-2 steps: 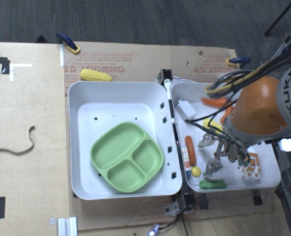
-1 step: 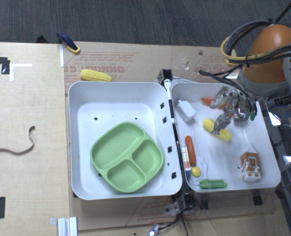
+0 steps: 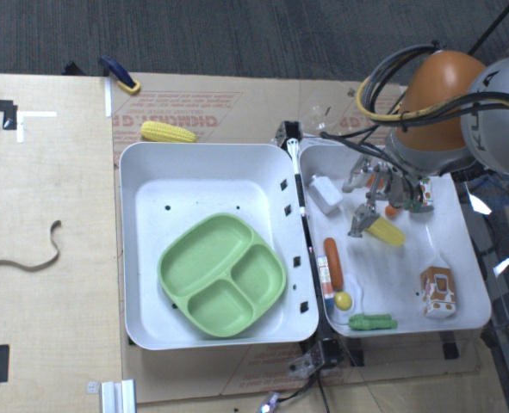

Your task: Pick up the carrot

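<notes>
Over the right bin [image 3: 461,256], gripper [image 3: 376,206] pointing down, finger state unclear, carrot [image 3: 332,263] apart.

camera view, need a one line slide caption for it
Gripper low in the right bin beside a yellow piece; green divided plate in the left bin.

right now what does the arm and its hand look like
The arm is grey, with a rounded orange band above the wrist. Black and yellowish cables loop beside the band and run off to the right. The hand is a small cluster of silver metal parts with bits of orange and green on it.
</notes>
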Available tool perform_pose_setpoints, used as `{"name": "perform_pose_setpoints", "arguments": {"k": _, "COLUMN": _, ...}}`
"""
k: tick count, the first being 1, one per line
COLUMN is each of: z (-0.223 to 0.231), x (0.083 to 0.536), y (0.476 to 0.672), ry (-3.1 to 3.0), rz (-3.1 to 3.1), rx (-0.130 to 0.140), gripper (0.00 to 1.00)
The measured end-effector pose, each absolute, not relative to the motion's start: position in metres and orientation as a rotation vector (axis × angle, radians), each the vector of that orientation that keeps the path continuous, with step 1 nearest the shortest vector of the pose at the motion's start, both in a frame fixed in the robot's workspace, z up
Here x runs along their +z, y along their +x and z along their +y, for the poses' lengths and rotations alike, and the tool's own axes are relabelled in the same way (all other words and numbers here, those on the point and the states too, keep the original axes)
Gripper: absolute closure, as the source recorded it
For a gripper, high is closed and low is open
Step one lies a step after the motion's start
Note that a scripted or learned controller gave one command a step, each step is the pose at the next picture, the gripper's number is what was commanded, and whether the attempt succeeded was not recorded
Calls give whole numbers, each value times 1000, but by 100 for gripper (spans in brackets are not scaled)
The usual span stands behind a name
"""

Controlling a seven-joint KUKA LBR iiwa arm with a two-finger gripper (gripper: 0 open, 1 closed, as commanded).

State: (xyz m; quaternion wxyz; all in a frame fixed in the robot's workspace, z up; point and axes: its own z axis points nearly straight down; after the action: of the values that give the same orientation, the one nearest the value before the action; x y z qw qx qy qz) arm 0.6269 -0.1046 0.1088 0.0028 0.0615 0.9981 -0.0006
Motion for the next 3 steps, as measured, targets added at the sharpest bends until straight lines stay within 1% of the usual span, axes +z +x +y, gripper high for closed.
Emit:
{"name": "perform_pose_setpoints", "arguments": {"k": 1, "z": -98, "x": 92, "y": 560, "ry": 135, "rz": 3135, "rx": -2, "gripper": 0}}
{"name": "perform_pose_setpoints", "arguments": {"k": 2, "z": -101, "x": 99, "y": 481, "ry": -223, "rz": 3121, "rx": -4, "gripper": 0}}
{"name": "perform_pose_setpoints", "arguments": {"k": 3, "z": -160, "x": 93, "y": 558, "ry": -579, "rz": 3080, "rx": -2, "gripper": 0}}
